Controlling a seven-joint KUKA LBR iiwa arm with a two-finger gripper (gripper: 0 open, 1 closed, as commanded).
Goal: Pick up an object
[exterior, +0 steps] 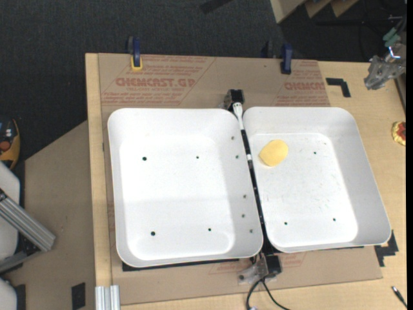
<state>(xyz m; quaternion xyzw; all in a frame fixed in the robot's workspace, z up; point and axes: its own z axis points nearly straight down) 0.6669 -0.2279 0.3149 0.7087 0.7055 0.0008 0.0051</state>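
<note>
A small rounded yellow object (273,152) lies in the right bin (368,173), near its upper left corner and close to the divider between the bins. The grey metal tip of my gripper (382,72) pokes in at the far upper right, over the cardboard beyond the right bin's back corner. It is well away from the yellow object and nothing is visibly held in it.
The left bin (122,173) sits beside the right one on a cardboard sheet (193,76) clamped at the back by two blue clamps (135,49). Cables run at the front edge (261,276). A small red and yellow item (400,132) lies at the right edge.
</note>
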